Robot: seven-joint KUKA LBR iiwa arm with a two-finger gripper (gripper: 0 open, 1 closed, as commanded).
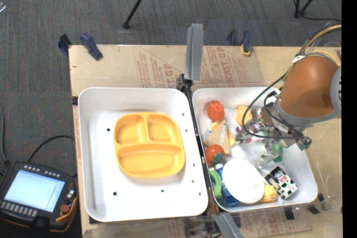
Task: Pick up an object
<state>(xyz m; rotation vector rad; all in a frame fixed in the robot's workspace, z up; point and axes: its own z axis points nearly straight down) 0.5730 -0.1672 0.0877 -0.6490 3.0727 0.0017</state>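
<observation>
— Where did the plate lie?
— In the right bin, just left of and in front of the gripper.
— And the tray?
— In the left bin, far to the gripper's left.

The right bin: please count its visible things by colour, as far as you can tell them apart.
In the right bin, partly hidden by the arm:
Red-orange: 2
White: 1
Black-and-white: 1
Blue: 1
Green: 1
Yellow: 1
Total: 7, perhaps more hidden.
</observation>
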